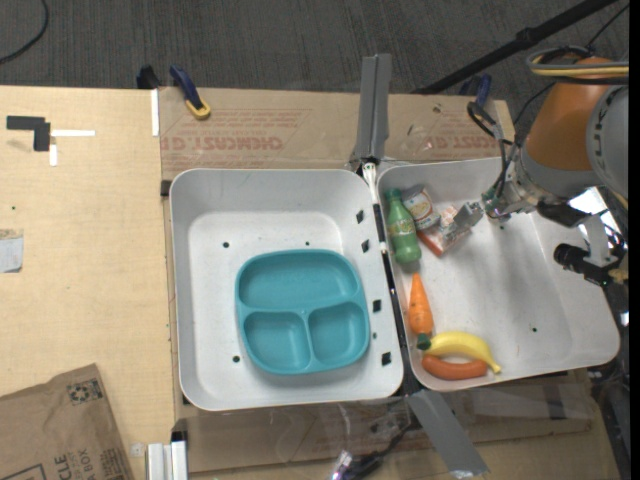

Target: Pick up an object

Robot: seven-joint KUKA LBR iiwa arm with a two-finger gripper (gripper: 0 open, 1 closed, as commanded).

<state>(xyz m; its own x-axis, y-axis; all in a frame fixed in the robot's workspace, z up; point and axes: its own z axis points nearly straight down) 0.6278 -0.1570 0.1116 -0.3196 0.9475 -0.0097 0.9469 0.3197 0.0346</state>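
In the right bin (560,313), toward the upper right of the frame, the gripper (462,223) reaches down near a packet (424,211); whether its fingers are apart or together I cannot tell. A green bottle (402,230), carrot (420,305), banana (462,346) and sausage (458,367) lie along the bin's left side. A teal plate (301,310) sits in the left bin (200,268).

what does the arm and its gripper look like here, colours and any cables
The arm is bulky and rounded, with an orange band at the top and pale grey casing below. A thin dark cable loops beside it. The gripper is small, grey and metallic, with a boxy body and darker parts, and a black fitting sticks out lower on the arm.
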